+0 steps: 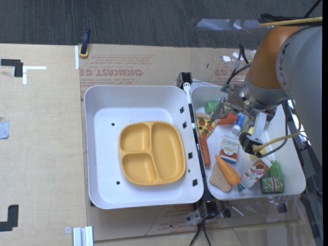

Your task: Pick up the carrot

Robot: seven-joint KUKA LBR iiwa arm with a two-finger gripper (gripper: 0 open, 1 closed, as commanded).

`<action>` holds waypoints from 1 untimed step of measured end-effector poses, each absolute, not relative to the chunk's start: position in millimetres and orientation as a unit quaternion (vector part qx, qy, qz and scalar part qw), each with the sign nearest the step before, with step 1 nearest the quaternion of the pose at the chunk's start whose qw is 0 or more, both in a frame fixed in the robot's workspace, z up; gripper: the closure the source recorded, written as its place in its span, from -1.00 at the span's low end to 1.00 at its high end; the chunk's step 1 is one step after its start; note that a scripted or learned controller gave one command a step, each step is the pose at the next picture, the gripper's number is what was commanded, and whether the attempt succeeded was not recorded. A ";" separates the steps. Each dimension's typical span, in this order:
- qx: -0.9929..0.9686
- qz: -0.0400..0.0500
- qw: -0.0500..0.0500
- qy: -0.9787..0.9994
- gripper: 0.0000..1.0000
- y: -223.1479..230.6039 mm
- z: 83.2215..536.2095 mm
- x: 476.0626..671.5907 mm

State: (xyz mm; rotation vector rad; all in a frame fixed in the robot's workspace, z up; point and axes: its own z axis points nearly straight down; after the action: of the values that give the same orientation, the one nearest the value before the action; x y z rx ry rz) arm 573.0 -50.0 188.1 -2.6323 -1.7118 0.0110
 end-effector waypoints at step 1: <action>-0.811 0.004 0.002 -0.585 -1.00 -38.6 188.0 523.5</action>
State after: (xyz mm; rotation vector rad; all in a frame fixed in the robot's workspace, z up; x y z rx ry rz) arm 523.5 -38.6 188.0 -2.5435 -1.8357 0.0115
